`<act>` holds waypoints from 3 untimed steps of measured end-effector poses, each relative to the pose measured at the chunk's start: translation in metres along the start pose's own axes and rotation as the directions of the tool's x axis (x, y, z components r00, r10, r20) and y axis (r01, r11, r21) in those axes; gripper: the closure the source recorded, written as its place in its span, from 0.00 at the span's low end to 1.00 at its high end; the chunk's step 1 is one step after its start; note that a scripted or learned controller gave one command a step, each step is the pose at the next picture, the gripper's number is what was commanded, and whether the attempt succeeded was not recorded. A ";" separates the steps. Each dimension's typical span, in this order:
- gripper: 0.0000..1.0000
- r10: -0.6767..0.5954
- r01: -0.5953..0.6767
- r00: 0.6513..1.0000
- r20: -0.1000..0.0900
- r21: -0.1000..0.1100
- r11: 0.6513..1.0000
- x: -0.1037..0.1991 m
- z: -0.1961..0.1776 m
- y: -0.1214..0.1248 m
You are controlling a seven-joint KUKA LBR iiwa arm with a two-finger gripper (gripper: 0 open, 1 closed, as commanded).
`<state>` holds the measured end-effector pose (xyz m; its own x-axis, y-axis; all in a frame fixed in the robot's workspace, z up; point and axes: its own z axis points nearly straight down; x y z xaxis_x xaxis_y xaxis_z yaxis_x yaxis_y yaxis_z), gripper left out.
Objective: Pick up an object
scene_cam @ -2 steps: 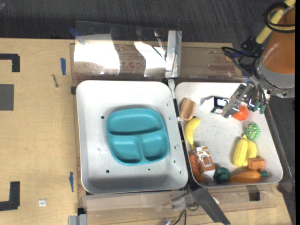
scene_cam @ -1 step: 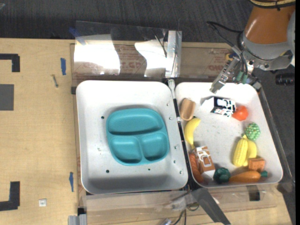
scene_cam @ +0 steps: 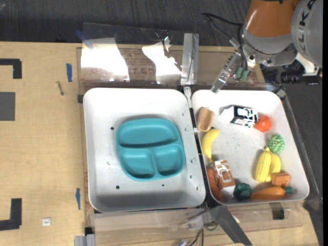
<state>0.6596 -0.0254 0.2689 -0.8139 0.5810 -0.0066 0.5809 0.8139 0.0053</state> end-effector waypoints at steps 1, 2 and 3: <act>1.00 0.003 -0.003 1.000 -0.006 0.005 1.000 0.008 0.016 0.010; 1.00 -0.062 0.062 0.998 0.000 0.002 0.998 0.007 0.007 0.010; 1.00 -0.116 0.116 0.993 -0.006 0.005 0.993 0.016 0.026 0.004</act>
